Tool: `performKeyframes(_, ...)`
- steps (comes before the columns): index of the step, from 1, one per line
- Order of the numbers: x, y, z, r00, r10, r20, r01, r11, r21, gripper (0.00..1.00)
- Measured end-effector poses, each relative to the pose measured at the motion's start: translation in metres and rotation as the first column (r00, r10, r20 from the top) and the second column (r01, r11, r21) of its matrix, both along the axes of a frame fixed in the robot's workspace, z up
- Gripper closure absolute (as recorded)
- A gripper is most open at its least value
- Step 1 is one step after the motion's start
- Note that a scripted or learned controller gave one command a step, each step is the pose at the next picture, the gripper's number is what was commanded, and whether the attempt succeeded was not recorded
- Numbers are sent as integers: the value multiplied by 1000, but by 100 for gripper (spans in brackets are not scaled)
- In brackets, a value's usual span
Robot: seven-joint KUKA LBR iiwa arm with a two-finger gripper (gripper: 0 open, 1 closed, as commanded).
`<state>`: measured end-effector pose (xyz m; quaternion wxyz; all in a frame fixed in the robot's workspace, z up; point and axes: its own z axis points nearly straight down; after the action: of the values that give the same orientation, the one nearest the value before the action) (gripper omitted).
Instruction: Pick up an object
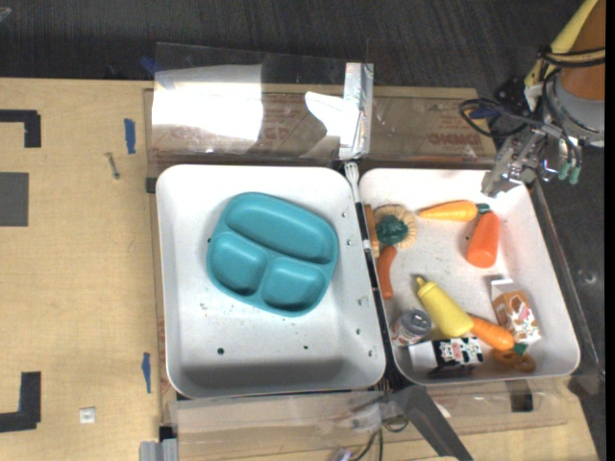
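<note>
The right bin [553, 257] holds several toy foods: an orange carrot [448, 211] lying near the back, an orange pepper-like piece [483, 239] beside it, a yellow squash [439, 308], a small carrot [493, 334], a black-and-white carton [455, 351], a snack packet [516, 315], a small can [415, 324] and a green-topped piece [391, 230]. My gripper [507, 174] hangs above the bin's back right corner, just behind the carrot and the orange piece, with nothing visibly held between its fingers.
The left bin [183, 257] carries a teal divided plate [272, 252]. A clear plastic sheet [259, 113] and a taped divider [356, 113] stand behind the bins. Cables [490, 113] trail near the arm at the back right.
</note>
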<state>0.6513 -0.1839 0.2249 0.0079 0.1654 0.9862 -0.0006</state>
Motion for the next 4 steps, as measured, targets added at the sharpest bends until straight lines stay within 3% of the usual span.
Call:
performKeyframes(1,-101,17,-66,1000,6,-15,-6,1000,4,100)
performKeyframes(2,-36,65,10,985,-171,-3,171,985,5,100)
performKeyframes(3,-37,63,8,985,-174,-8,174,985,3,0)
performKeyframes(4,-66,-16,-129,978,-209,-19,209,978,5,0)
